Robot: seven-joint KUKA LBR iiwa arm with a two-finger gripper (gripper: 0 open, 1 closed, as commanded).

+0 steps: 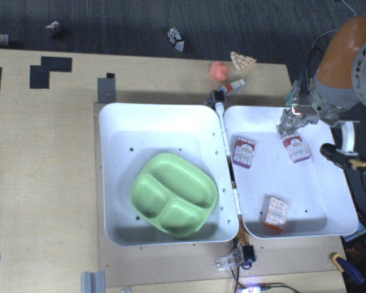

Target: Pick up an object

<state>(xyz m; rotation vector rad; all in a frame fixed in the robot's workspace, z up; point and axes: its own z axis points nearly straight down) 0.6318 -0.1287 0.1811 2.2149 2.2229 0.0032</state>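
The right bin [317,191] holds three small red-and-white packets: one near its left wall [244,152], one at its back right [297,148], and one near the front [275,213]. A green divided plate [174,192] lies in the left bin [119,163]. My gripper [288,127] hangs over the back right of the right bin. It sits just behind the back-right packet and close to its top edge. Whether it touches that packet I cannot tell.
Behind the bins on the bench lie a pink ball [218,71], a pizza-slice toy [243,60] and a small tube-like thing [230,88]. Black patches [49,71] mark the bench at the back left. The arm's orange band [348,50] rises at the right.
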